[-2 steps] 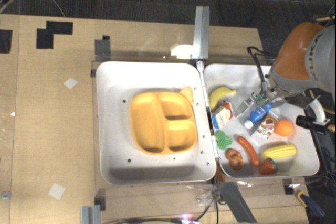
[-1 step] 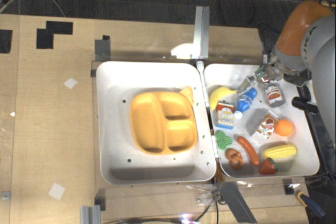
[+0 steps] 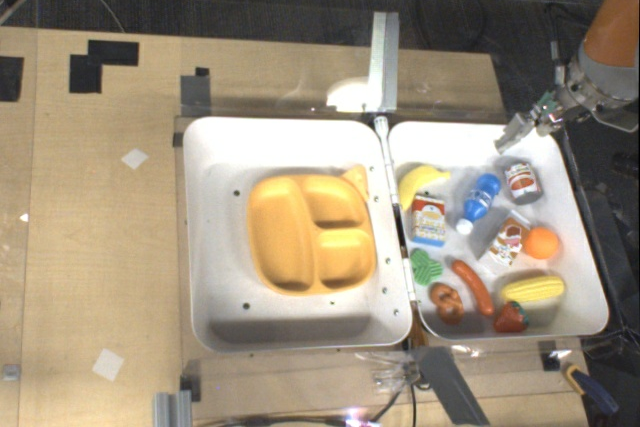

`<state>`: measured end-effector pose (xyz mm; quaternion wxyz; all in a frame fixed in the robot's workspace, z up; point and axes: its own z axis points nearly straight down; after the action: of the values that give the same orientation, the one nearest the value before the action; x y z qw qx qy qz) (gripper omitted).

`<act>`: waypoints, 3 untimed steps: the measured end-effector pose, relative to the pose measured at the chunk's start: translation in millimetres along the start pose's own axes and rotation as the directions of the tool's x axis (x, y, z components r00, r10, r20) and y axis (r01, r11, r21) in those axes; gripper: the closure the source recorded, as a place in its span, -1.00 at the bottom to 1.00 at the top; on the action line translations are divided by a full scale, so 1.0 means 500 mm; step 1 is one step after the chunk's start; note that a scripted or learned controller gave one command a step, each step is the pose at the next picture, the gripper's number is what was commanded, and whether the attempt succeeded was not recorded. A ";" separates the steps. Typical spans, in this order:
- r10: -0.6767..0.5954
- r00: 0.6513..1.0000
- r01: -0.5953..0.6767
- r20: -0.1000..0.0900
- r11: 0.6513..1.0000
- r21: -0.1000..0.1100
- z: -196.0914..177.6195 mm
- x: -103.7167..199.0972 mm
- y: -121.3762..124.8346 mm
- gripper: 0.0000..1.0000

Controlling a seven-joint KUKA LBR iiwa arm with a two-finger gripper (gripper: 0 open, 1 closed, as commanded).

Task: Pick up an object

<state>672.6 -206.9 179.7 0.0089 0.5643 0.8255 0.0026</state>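
Note:
The right bin holds several toy foods: a banana, a blue bottle, a red can, a red-and-white carton, a grey-and-red packet, an orange, a corn cob, a sausage, a green piece, a brown pretzel-like piece and a red piece. My gripper hangs above the bin's far right corner, up and right of the red can, with nothing visibly in it.
In the left bin lies a yellow divided tray. A metal post rises behind the seam between the bins. The wooden bench stretches away to the left.

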 end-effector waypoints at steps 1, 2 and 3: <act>0.416 0.909 -0.416 -0.004 0.909 0.015 0.121 0.008 -0.004 -1.00; 0.558 0.830 -0.558 -0.002 0.830 0.012 0.184 0.053 0.014 -1.00; 0.550 0.835 -0.550 -0.001 0.835 0.004 0.155 0.053 0.021 1.00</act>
<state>674.1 -178.9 101.9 0.0061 0.7775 0.6289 0.0042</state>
